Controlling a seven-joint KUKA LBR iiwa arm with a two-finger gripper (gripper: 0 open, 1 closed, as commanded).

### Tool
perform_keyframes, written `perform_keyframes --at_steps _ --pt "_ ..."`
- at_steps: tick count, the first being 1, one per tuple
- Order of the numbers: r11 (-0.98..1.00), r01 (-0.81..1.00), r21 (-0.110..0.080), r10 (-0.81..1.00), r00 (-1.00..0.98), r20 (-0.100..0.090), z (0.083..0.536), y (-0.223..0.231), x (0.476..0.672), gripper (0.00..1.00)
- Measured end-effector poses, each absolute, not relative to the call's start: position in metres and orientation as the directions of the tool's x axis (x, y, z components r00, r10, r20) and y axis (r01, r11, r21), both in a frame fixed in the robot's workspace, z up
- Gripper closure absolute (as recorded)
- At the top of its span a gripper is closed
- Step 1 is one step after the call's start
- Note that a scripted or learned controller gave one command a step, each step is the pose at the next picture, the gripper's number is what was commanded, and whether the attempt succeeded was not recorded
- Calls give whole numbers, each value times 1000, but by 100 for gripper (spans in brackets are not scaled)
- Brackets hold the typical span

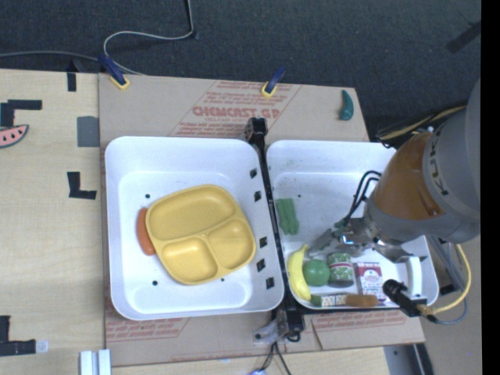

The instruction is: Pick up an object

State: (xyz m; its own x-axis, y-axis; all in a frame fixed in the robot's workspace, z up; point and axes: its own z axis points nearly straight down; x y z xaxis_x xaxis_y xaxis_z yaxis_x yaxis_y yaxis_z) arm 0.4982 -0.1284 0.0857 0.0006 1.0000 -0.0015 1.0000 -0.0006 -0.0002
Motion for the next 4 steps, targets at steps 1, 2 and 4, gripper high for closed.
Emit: perform_keyframes --at_steps 1,2,4 --pt "-1 1000 3 1000 1 -3 96 -129 499 100" --pt "-1 1000 2 1000 1 -3 96 -129 499 0" --pt "-2 1000 4 1000 2 -4 86 -185 490 0"
